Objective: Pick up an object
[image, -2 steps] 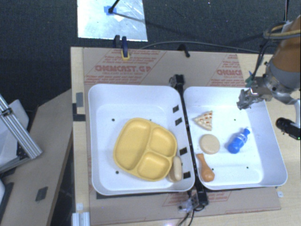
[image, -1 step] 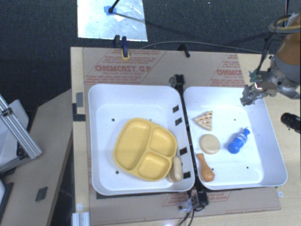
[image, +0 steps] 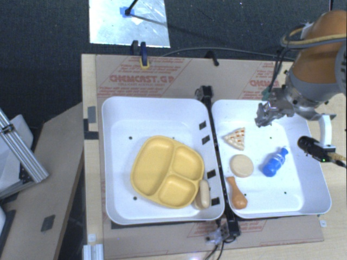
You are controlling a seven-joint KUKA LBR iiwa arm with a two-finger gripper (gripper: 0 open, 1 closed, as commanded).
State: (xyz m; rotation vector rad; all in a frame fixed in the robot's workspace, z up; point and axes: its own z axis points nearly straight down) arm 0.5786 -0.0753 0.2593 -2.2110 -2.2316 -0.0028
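Note:
My gripper (image: 264, 116) hangs over the back of the right bin (image: 309, 199), with nothing seen between its fingers. Below it and to the left lies a waffle-patterned pizza slice (image: 236, 138). A blue bottle (image: 274, 162) lies tilted in the middle of the bin, in front of the gripper. A round tan cookie (image: 242, 165) sits left of the bottle. An orange chicken drumstick (image: 236, 194) lies near the bin's front left corner.
The left bin (image: 116, 145) holds a yellow divided tray (image: 167, 170), with a beige bread roll (image: 203, 193) leaning at its front right edge. A black divider with clips (image: 216, 145) runs between the bins.

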